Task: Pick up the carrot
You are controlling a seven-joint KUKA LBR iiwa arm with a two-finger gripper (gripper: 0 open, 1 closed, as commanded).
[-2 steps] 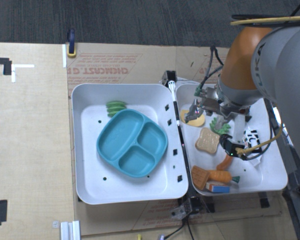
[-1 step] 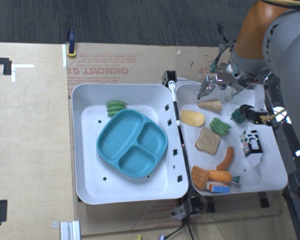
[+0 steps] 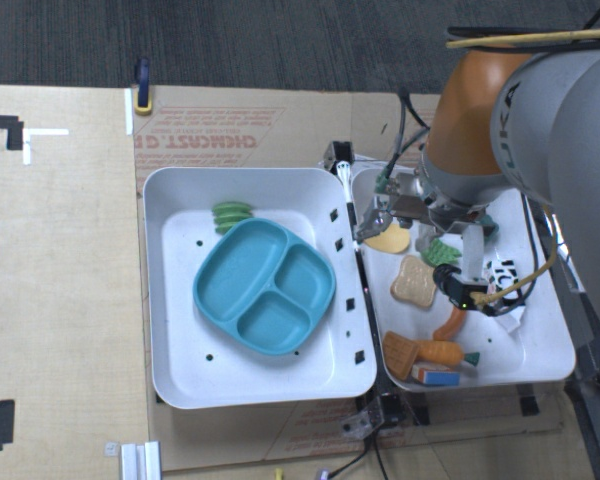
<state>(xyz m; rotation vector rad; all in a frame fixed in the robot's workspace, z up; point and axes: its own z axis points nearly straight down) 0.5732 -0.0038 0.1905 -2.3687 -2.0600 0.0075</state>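
Hovering gripper (image 3: 432,220): under the grey wrist and orange band, over the far half of the right bin (image 3: 550,340); the wrist covers it, so I cannot tell how far open it is or whether it has hold of anything.
Carrot (image 3: 445,352): bright orange, lying flat on the bin floor, well apart from the gripper, towards the view's bottom edge.
Toast slice (image 3: 414,283): between gripper and carrot, a little to the view's left of the gripper.
Curved orange-brown piece (image 3: 448,321): between gripper and carrot, close to the carrot.
Yellow piece (image 3: 388,239): just beside the gripper, on the view's left.
Green piece (image 3: 440,251): just below the gripper in the view.
Brown piece (image 3: 403,353): at the carrot's end, down and to the view's left of the gripper.
Blue and red box (image 3: 438,376): beyond the carrot from the gripper.
Left bin (image 3: 170,298): well apart from the gripper, to the view's left.
Blue plate (image 3: 265,286): three compartments, in the left bin, well left of the gripper.
Green pods (image 3: 232,213): in the left bin, level with the gripper.
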